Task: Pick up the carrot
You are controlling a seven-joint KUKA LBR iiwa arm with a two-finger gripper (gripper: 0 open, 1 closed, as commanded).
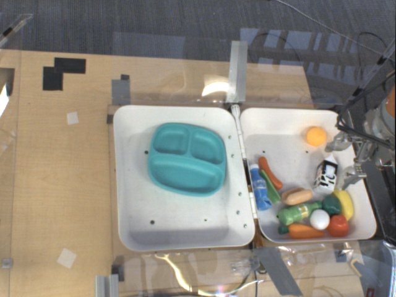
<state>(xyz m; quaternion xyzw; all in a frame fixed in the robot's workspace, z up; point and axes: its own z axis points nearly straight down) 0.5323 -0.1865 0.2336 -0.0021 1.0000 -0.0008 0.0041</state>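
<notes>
Camera view: carrot lengthwise, slanting from upper left to lower right.

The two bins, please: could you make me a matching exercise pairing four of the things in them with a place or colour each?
Things:
1. divided plate
2. orange ball
3. carrot
4. blue tube

Descriptions:
A. against the right bin's left wall
B. teal, alone in the left bin
C. orange with a green top, lying at a slant beside the tube
D. round, near the right bin's far side

Pairs: 1-B, 2-D, 3-C, 4-A
</notes>
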